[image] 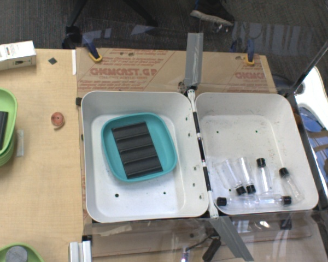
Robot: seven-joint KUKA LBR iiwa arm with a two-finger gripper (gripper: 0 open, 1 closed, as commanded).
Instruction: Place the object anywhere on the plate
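Left bin (93, 201): a teal plate (112, 162) carrying a black ridged block (136, 149). Right bin (295, 124): several clear black-capped vials (251, 187) lying near its front right corner. Pincer state: cannot tell.

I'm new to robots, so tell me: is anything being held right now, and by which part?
Nothing is held. The black block lies on the teal plate; the clear tubes lie loose in the right bin.

arm body | colours: cannot tell | shapes: cannot tell | markings: cannot tell (cables, screws likewise)
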